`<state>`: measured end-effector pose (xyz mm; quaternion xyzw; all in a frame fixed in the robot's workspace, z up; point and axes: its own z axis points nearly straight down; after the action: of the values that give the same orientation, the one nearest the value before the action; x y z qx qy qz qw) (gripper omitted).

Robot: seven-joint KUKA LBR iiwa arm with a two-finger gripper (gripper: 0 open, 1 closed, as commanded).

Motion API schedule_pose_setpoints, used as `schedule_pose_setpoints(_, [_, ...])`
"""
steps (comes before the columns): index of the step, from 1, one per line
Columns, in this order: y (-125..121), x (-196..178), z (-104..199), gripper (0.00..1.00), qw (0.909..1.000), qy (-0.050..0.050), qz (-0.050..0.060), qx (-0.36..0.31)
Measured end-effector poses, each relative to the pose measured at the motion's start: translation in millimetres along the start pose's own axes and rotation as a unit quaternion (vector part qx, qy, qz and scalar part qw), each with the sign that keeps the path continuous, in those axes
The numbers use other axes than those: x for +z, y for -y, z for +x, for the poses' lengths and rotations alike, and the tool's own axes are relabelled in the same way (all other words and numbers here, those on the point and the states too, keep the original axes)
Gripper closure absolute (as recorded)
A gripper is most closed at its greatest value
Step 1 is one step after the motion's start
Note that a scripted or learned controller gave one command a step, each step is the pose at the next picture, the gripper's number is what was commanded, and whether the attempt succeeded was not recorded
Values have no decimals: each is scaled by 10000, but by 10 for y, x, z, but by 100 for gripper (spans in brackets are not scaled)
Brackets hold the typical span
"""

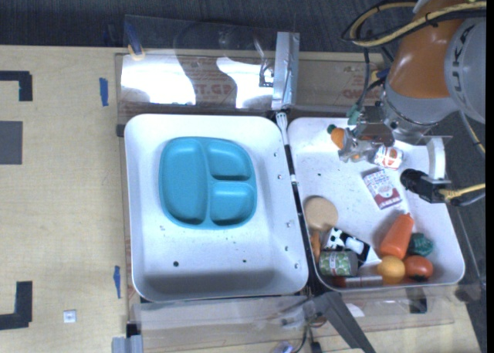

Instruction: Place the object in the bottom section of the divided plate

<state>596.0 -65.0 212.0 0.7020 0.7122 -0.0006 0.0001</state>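
A blue divided plate (185, 181) lies in the left bin (147, 259). It has one long section on its left and two smaller ones on its right, upper and lower; all hold nothing. My gripper (360, 141) hangs over the top left corner of the right bin (451, 266), below the grey and orange wrist. A small orange object (337, 137) lies just to its left, close by or touching; which one I cannot tell.
The right bin holds a red packet (382, 188), a red and white item (391, 158), a tan round piece (320, 211), a carrot (397, 234), a green can (338, 263), an orange (392, 268) and a tomato (418, 266). A metal divider (284, 73) stands behind the bins.
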Motion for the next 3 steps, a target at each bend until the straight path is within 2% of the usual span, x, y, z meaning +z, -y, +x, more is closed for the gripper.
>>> schedule_pose_setpoints(1, [53, 526, -324, 100, 9953, -8, 41, 968])
schedule_pose_setpoints(2, [-426, -468, 35, 100, 9674, -12, -34, 2532])
schedule_pose_setpoints(3, [-611, -1011, 223, 100, 9101, -9, -16, 4144])
